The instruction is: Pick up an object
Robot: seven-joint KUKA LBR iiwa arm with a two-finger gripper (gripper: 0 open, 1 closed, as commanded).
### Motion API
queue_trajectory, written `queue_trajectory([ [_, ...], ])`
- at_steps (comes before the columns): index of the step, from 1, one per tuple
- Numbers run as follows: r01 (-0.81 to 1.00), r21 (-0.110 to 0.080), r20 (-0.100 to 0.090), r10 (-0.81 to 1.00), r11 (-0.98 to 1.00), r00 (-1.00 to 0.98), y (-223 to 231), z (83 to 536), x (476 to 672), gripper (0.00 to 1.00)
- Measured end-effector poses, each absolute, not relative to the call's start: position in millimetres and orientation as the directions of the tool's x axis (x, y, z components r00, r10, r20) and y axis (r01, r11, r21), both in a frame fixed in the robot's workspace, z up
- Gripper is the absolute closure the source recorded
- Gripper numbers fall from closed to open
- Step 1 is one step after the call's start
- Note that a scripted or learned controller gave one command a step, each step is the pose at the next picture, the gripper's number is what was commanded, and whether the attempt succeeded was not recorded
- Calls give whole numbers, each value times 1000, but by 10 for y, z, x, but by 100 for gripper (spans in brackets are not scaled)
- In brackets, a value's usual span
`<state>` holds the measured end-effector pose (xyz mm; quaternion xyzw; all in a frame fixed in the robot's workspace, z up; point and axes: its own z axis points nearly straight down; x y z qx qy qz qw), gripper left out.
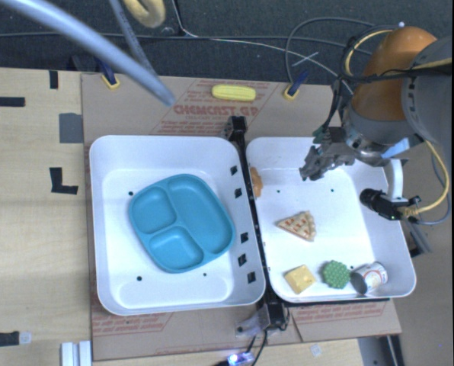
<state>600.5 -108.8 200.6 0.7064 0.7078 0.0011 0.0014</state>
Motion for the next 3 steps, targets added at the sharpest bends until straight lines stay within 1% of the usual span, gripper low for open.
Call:
queue_trajectory([
  [1, 1000, 2, 0, 1000, 1, -1, -1086, 2389, 6011, 100],
  [2, 1000, -1, 1, 1000, 6, -6, -510, 2447, 6095, 100],
  [3, 1000, -2, 0, 1000, 5, -5, -26, 2291, 6215, 100],
])
